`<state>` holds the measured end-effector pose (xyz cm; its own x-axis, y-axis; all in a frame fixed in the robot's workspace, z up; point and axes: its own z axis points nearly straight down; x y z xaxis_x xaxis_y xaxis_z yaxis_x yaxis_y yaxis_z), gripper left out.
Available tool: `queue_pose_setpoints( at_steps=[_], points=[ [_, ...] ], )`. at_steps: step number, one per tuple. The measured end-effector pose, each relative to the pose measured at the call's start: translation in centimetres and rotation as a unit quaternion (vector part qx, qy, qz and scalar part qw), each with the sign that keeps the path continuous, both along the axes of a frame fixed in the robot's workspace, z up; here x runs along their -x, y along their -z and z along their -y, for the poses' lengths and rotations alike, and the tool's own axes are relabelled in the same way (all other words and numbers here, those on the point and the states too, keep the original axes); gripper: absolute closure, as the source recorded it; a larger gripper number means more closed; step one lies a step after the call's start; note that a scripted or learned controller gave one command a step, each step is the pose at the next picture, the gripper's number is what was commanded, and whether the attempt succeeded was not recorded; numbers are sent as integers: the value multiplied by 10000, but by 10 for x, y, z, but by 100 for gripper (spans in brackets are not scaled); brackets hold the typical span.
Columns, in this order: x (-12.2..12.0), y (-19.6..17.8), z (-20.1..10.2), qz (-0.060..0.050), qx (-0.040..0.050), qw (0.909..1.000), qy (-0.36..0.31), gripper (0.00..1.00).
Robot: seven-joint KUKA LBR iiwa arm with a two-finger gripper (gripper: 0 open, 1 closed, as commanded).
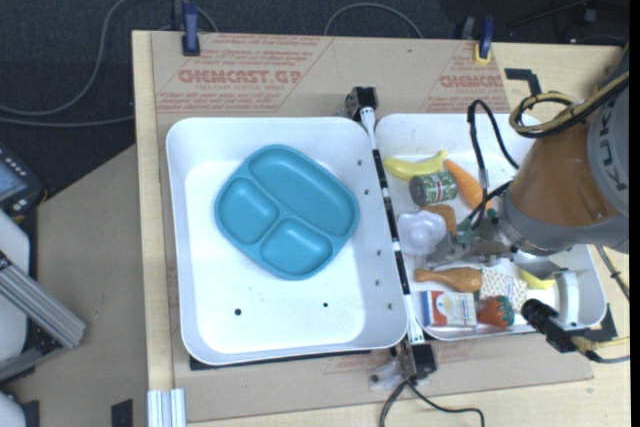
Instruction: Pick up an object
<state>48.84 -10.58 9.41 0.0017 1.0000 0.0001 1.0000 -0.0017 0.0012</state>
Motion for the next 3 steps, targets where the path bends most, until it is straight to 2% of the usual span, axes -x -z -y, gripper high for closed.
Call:
queue_pose_setpoints(
  at_steps=[1, 2, 3],
  points=[
    [10, 10, -10, -21, -8, 10000, -5, 0],
    [9, -1, -9, 3, 2, 10000, -2, 100],
    [9, 0, -9, -2, 0, 10000, -3, 0]
  ],
)
